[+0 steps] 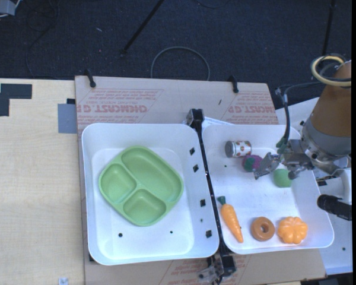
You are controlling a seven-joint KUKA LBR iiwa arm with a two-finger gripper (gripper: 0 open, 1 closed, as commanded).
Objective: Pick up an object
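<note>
The right bin holds several items. A small can lies on its side near the back. Right of it sit a purple and green ball and a green block. An orange carrot, a brown donut and an orange pumpkin lie along the front. My gripper hangs low over the bin between the purple ball and the green block, very close to both. I see nothing lifted off the bin floor.
A green divided plate lies in the left bin. A black divider separates the bins. The arm's grey and orange body stands over the right bin's far right side.
</note>
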